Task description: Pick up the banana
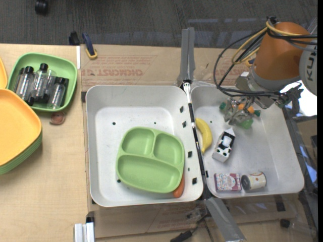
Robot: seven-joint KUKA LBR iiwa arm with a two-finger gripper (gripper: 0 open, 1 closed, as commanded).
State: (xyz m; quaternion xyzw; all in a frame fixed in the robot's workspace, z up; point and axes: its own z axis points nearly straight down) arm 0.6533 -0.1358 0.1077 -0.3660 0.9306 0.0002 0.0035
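Banana (204,133) lies in right bin (282,150) against its left wall, untouched. Gripper (239,111) hovers near the bin's back, right of banana; its state cannot be told. Cow-patterned carton (224,146) just right of banana.

Camera view: single fixed camera, mounted above the surface (136,64), looking down at a slant. Range: moderate; both white bins fit whole in frame, left bin (96,150) near centre, right bin (282,155) toward the right side. Top of frame takes in dark carpet floor (151,9) beyond the surface. Arm (280,49) enters from the right.
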